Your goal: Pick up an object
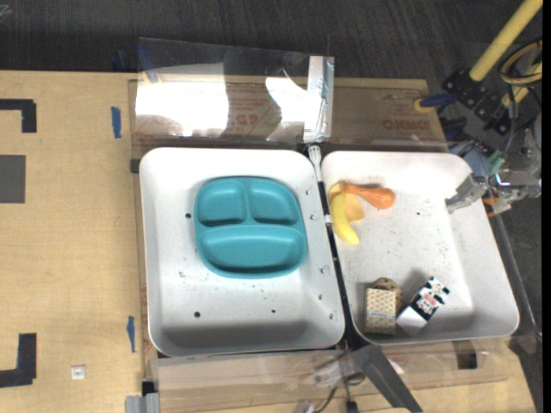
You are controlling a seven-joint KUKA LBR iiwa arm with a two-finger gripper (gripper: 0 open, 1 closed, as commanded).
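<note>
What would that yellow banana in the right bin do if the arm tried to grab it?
The banana is curved and smooth, so it might slip or swivel between the jaws. It looks like a light toy, probably easy to lift. It touches the orange carrot and lies by the right bin wall, so a grab may nudge both.

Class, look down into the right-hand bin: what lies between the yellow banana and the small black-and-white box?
Nothing. In the camera view, the stretch between the banana and the black-and-white box is bare, speckled floor of the right bin.
</note>
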